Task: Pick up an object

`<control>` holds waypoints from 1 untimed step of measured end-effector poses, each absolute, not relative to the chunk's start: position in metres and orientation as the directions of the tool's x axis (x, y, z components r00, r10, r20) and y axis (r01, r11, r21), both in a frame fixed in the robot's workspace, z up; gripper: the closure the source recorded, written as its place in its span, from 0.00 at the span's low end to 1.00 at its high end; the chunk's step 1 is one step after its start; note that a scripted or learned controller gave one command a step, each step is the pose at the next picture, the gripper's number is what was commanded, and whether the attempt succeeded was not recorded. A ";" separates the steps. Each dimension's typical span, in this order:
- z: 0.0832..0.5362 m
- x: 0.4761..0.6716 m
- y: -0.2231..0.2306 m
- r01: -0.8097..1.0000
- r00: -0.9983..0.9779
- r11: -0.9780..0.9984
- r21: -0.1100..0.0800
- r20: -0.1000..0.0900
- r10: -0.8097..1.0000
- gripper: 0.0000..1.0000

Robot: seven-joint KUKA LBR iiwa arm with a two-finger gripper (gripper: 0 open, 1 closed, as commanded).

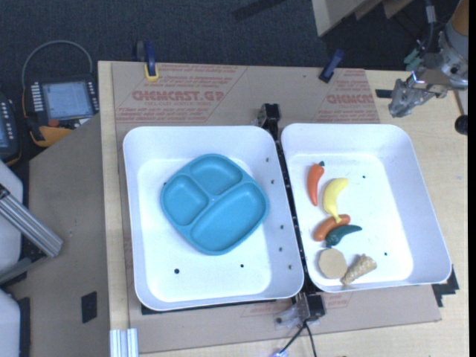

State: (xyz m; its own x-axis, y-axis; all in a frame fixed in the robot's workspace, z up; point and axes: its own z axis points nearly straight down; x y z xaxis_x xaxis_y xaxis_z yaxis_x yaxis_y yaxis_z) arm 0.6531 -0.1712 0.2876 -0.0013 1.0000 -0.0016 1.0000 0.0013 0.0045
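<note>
The right-hand bin [416,199] holds a small cluster of toy foods in its lower left part. An orange-red chilli or carrot shape [315,181] with a dark green stem stands near the bin's left wall, and a yellow banana [335,195] lies just beside it to the right. Below them an orange piece [326,227] touches a dark teal-green piece [343,233]. Lower still, a flat tan disc [332,262] sits next to a pale, ridged cone [359,268], close to the bin's bottom edge.

The left-hand bin [141,199] carries a blue plate [214,202] with three compartments, lying near its middle and turned at a slant.

Both bins rest on a brown cardboard sheet [223,88] laid over the pale wooden surface [454,117]. Faded red print on the cardboard reads "CHEMCAST", once near the upper left of the sheet and partly again near its upper right. Clamps grip the sheet's top edge: a blue and yellow one [149,60] at the left, a blue one [330,65] further right. Dark carpet [186,13] fills the top of the frame, and a handheld control pendant [65,100] with a lit screen sits at the far left.

The gripper [407,97] hangs in the upper right of the frame, outside the bins and well apart from the toys; whether the jaws are released or clenched cannot be told.
</note>
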 end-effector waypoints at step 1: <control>0.273 0.637 -0.127 1.000 -0.003 0.003 -0.003 0.001 1.000 1.00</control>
State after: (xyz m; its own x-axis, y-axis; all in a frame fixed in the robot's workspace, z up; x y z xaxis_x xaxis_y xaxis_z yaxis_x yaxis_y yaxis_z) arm 0.6369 -0.1272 0.2728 -0.0035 1.0000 0.0015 1.0000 0.0035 -0.0033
